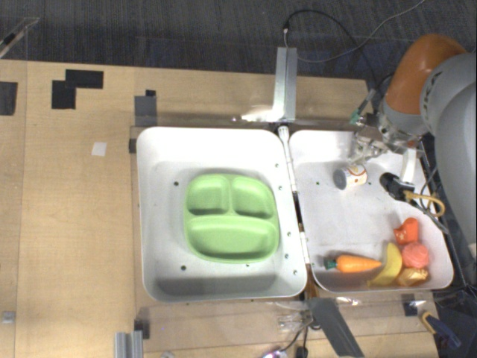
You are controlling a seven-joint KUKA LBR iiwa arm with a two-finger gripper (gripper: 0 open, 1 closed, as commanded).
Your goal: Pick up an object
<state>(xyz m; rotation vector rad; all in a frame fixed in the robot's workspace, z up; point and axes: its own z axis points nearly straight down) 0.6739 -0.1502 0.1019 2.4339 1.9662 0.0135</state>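
A robotics laboratory test cell. A pale wooden desk [67,222] carries two shallow white bins, the left bin [149,222] and the right bin [328,207], mounted side by side on metal brackets. Behind the bins stands an upright metal post [286,84], with black cables [335,39] trailing over dark carpet [186,13] beyond the desk. Right of the bins rises a grey industrial arm [455,103] with an orange band [414,69]. Black tape marks [74,86] lie on the desk left of the bins.
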